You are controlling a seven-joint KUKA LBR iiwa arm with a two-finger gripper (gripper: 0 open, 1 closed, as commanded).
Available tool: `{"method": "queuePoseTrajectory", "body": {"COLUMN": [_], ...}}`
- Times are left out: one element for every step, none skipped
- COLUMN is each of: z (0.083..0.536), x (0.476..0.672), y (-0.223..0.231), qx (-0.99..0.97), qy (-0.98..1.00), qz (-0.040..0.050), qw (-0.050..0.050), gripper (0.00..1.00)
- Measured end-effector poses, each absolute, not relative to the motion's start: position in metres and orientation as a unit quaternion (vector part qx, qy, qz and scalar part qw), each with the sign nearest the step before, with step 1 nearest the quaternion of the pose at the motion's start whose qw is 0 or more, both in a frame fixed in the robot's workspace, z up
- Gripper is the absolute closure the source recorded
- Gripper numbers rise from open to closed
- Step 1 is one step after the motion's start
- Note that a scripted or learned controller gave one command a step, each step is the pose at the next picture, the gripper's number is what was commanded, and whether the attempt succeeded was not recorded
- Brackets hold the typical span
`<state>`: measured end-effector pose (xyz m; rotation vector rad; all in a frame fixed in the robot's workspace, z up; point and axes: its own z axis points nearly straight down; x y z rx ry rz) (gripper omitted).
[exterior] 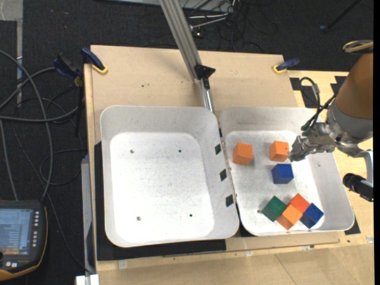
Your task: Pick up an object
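Fingers of the gripper, spread or pressed together I cannot tell, hover in the right bin just at three o'clock of an orange cube, the arm reaching from three o'clock.

Blocks in the right bin

Two orange cubes sit apart near the middle; a blue cube lies just below them. Green, orange and blue blocks cluster touching at the near edge.

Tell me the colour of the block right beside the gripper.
Orange: the block beside the gripper, in the camera view.
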<state>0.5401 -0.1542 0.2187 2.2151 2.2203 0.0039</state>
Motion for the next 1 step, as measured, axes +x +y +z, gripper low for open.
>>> {"method": "queuePoseTrajectory", "body": {"z": [0.2292], "x": [0.5368], "y": [-0.1066], "qx": [0.704], "qy": [0.71], "qz": [0.0011], "qw": [0.0], "gripper": [1.0]}}
